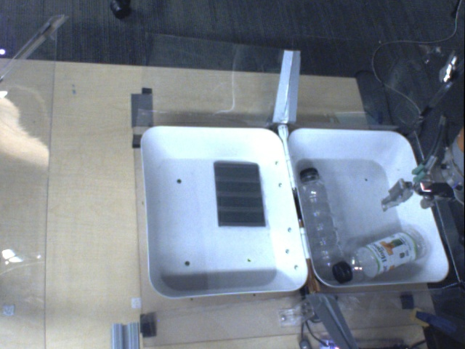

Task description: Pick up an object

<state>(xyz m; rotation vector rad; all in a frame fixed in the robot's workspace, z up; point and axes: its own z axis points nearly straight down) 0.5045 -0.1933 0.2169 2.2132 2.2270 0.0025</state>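
The gripper (398, 195) hangs at the right bin's (363, 140) edge, I cannot tell its fingers' state; next it must drop onto the labelled bottle (385, 253).

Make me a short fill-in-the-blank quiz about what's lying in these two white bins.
1. The dark ribbed block lies in the ____ bin.
2. The right bin holds ____ plastic bottles.
3. The clear bottle along the divider and the labelled bottle both have ____ caps.
4. The gripper hangs over the ____ bin.

Missing words: left; two; black; right
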